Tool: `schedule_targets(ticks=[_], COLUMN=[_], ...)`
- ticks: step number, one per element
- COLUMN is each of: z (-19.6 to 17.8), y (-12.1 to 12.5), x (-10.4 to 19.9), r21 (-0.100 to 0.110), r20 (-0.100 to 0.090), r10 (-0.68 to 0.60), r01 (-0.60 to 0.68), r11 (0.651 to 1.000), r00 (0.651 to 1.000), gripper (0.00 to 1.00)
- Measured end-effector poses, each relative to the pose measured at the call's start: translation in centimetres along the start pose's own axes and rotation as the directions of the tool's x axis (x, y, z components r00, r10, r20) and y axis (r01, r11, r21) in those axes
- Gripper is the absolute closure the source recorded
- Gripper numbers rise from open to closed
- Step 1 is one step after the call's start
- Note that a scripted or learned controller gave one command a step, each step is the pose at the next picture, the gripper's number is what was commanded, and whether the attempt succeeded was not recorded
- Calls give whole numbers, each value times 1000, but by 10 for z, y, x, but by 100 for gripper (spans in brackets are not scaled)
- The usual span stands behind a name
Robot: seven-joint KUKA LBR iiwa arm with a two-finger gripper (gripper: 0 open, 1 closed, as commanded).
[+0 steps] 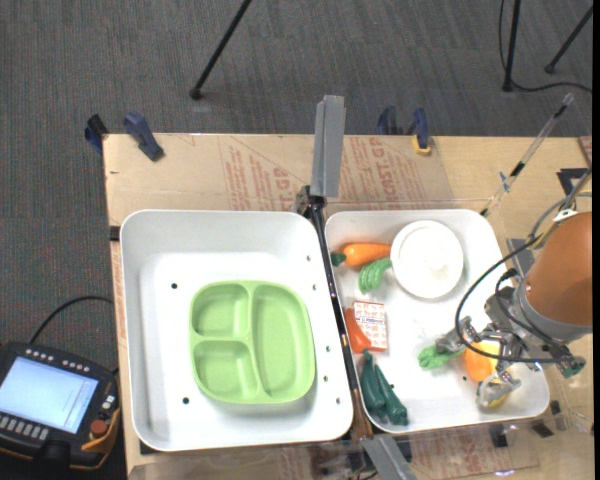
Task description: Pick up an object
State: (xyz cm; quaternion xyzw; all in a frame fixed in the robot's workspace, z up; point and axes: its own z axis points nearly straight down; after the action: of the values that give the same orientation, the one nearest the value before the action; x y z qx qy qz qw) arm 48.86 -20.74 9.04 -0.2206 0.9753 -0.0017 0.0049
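Camera view, oblique from above. The arm [565,278], entering from the right, stood over the near right corner of the right bin [480,223], its pincer [490,363] lowered among the objects there. Whether the pincer was released or clenched could not be told, since wrist hardware and cables masked it, and no object could be seen held in it.

The nearest candidate for the pick, a small orange object [477,364], lay on the bin floor directly beneath the pincer, at or touching its tip; its outline was too compact to assign a long axis. A crumpled green piece [438,356] lay just to the left of it, and a pale yellowish object [496,394] just nearer the camera.

Farther left in the same bin lay a carrot [365,254] with its long axis running left to right, a light green piece [375,274] beside it, a round white lid [428,258], a red-and-white packet [371,325] and a dark green object [383,393] along the bin's left wall.

The left bin [140,268] held a green divided plate [252,342], well apart from the pincer. Judged from this layout, the coming move turned on a near-vertical relation: the orange object sat below the pincer rather than to either side.
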Motion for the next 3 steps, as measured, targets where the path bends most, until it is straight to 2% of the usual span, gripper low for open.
schedule_targets(ticks=[1, 2, 3], z=[0, -10, -10], y=[0, 2, 2], x=[0, -4, -4], r21=[1, 1, -1], r20=[0, 8, 7], r10=[-67, -68, -68], r01=[67, 68, 68], r11=[998, 998, 998], r00=[998, 998, 998], gripper=[0, 100, 0])
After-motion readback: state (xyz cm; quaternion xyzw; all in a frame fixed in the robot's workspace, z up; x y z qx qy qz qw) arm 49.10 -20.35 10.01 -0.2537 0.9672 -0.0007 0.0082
